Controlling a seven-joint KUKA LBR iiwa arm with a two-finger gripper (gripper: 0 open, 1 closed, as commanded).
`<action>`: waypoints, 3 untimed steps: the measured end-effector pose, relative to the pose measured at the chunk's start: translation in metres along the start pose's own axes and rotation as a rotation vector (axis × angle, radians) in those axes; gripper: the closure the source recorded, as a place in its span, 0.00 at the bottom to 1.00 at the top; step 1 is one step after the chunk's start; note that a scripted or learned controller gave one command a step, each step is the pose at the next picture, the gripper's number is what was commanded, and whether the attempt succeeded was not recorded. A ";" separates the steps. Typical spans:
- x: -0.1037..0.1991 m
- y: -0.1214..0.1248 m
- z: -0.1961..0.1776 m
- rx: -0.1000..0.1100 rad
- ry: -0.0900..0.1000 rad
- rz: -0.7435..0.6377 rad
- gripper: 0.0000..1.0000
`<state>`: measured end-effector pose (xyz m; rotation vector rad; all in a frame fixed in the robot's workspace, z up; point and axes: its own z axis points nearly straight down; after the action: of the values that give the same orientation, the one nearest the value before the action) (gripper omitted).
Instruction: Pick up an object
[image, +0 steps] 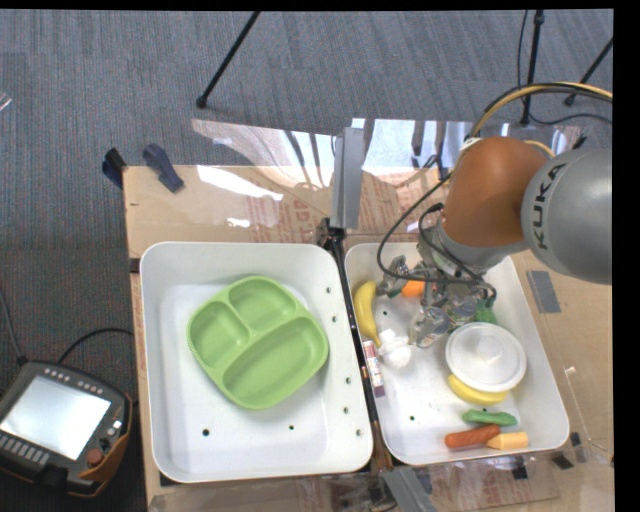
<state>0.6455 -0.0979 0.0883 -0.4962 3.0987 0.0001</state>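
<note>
Reaching into the right-hand shallow white bin (535, 380), the two-finger metal gripper (432, 322) hangs low over a small white lump (396, 350) near the bin's middle, just beside a yellow plastic banana (367, 308) by the left wall. I cannot tell how the jaws stand, nor whether anything sits between them. A round white bowl (486, 356) lies close on the other side, resting on a second yellow banana (476, 391). Crowding is the likely hazard: a descent slightly off could nudge the bowl or the banana and close on nothing. The green divided plate (258, 341) occupies the left white bin (160, 300).
</note>
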 end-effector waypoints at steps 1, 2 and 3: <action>0.000 0.001 0.000 0.000 0.000 -0.048 0.00; 0.001 -0.002 0.000 0.001 -0.001 -0.107 0.00; -0.001 -0.001 -0.011 0.002 -0.006 -0.108 1.00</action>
<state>0.6473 -0.0988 0.0995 -0.6605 3.0610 -0.0025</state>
